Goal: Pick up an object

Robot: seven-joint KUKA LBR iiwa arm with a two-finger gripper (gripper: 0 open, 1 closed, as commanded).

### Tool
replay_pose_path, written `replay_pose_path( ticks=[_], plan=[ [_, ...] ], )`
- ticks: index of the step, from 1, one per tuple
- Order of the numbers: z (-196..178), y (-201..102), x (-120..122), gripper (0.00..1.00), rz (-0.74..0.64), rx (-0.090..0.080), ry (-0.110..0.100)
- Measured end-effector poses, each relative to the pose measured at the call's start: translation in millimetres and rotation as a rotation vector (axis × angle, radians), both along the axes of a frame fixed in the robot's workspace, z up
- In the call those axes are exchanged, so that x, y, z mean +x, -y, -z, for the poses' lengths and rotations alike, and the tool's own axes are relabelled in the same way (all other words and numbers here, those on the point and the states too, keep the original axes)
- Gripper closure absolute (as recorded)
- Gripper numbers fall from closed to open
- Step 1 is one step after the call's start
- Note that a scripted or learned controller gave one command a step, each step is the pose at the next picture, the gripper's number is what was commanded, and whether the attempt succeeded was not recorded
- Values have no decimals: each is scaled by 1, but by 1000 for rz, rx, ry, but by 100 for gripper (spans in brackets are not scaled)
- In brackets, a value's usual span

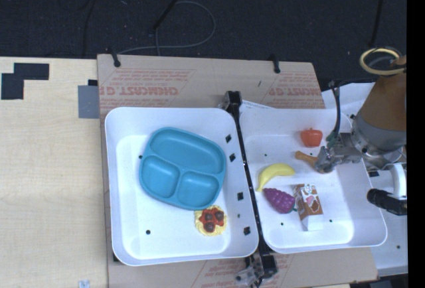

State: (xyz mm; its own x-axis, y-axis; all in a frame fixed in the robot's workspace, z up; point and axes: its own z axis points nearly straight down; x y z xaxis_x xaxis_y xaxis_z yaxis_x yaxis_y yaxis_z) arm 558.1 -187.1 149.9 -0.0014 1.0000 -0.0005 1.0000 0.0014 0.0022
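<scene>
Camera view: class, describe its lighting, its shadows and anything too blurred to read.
Camera view: even, soft light; the white bins are bright without harsh glare; the blue plate casts only a faint shadow; the floor behind is dark; the pincer is small and indistinct.

One fixed camera looks down at a slant from above on both white bins [119, 147], the arm [385, 107] entering at right.

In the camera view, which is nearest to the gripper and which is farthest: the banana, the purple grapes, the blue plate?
Measured from the gripper, in the right bin:
1. Banana, right bin, just left of the gripper.
2. Purple grapes, right bin, below the banana.
3. Blue plate, left bin, across the divider.
</scene>
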Motion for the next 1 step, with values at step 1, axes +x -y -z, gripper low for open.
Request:
replay_pose_path(
  ticks=[1],
  plan=[
    [-63, -2, 2, 100, 0, -1, 1]
  ],
)
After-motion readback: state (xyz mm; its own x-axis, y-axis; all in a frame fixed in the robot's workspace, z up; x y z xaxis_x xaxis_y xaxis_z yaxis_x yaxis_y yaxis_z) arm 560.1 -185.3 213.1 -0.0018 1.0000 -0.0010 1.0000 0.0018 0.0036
